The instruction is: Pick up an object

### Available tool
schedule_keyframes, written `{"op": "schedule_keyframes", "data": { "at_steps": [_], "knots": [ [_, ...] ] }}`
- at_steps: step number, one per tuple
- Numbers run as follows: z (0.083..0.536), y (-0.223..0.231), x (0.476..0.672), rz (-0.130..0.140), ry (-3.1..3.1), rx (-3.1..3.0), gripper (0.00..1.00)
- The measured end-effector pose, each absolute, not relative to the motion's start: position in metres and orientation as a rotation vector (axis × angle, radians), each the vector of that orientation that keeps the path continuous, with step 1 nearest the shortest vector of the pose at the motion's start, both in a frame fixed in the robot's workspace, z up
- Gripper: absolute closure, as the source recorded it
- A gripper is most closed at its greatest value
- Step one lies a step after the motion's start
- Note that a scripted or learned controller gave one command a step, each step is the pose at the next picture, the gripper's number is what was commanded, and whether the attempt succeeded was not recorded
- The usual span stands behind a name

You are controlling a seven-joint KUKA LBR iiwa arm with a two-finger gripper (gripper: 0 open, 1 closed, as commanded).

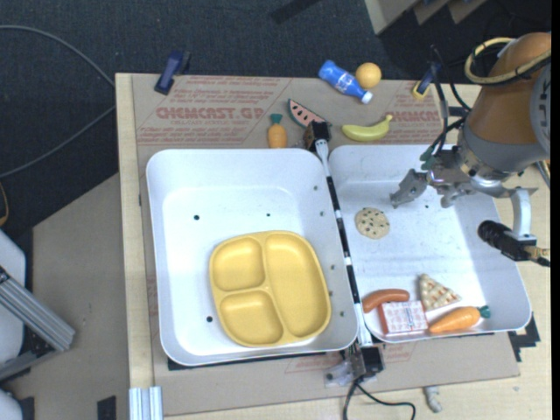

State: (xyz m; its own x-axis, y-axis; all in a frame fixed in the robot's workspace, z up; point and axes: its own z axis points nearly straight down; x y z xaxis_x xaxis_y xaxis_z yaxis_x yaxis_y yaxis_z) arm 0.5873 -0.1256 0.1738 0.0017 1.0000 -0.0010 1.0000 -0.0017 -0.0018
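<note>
My gripper (429,191) is spread open and empty, up beside the cookie (373,223); descending here risks closing on bare bin floor (437,243).

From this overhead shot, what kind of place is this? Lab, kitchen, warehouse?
Most likely a robotics lab pick-and-place bench: two white bins on a board, toy food such as a banana and cookie, and loose cabling.

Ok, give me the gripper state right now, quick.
Two-finger gripper: open, fingers spread, holding nothing, above the right shallow white bin, up and right of the round chocolate-chip cookie.
</note>
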Motion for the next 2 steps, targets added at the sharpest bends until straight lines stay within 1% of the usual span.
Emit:
{"op": "schedule_keyframes", "data": {
  "at_steps": [1,2],
  "knots": [
    [0.14,-0.103,0.593,0.002,-2.22,-2.219,0.0],
    [0.086,-0.104,0.612,-0.002,-2.222,-2.221,0.0]
  ]
}}
